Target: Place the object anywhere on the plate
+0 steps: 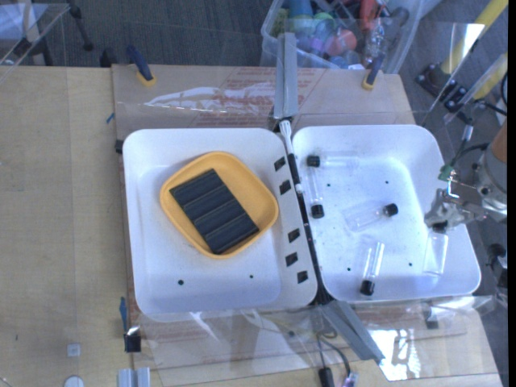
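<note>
A yellow square plate (179,210) lies in the left bin (145,289), and a black ridged block (214,210) rests flat on it. In the right bin (403,147) lie several clear vials with black caps: one at the back (334,162), one near the divider (314,200), one in the middle (369,214) and one toward the front (372,266). My gripper (442,218) hangs over the right rim of the right bin. Directly below it stands another clear vial (435,254); whether the gripper holds it is unclear.
A row of black clips (289,212) runs along the ridge between the two bins. A clear tub of colourful toys (343,18) sits behind the bins. Cables and a tripod leg (347,337) lie at the front.
</note>
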Action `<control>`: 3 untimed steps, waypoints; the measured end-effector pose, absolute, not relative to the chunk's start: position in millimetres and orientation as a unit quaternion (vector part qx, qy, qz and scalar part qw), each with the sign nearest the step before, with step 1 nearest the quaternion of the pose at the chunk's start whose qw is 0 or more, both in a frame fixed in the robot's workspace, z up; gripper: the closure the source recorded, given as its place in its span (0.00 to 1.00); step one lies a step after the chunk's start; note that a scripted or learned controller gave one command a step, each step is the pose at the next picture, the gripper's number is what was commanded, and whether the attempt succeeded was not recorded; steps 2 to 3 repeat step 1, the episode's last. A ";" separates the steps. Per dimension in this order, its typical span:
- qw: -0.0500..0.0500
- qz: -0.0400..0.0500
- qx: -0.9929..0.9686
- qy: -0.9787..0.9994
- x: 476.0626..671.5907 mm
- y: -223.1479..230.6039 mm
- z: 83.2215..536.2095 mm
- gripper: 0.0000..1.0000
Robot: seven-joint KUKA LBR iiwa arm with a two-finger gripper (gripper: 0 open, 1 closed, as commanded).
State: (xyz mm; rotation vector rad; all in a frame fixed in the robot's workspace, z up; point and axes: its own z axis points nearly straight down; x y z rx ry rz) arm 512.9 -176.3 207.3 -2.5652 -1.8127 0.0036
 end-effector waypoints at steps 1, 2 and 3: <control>0.000 0.001 -0.817 -0.577 513.0 -176.3 207.4 0.00; 0.000 0.001 -0.817 -0.577 513.0 -176.3 207.4 0.00; 0.000 0.001 -0.817 -0.577 513.0 -176.3 207.4 0.00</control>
